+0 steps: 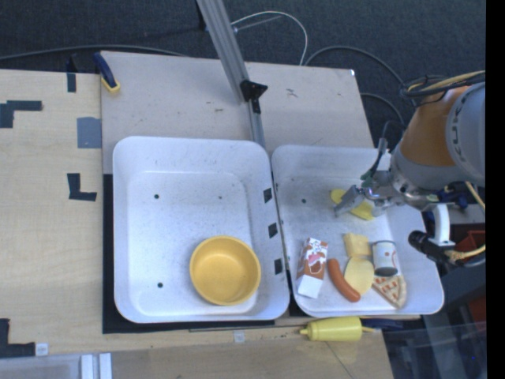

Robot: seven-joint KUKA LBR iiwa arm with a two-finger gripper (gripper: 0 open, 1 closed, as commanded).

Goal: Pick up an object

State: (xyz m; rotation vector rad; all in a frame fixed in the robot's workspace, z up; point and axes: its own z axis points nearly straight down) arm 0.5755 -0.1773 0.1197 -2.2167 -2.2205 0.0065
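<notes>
Hovers low in the right bin (316, 160), end effector (353, 201) spread open around a yellow piece (361, 209). Best centred, lowered squarely, then closed before lifting.

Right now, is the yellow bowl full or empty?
Empty. The yellow bowl sits right way up in the left bin, and its bare yellow inside shows with nothing in it.

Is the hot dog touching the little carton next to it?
Apart. The camera view shows a strip of white bin floor between the hot dog and the carton.
</notes>
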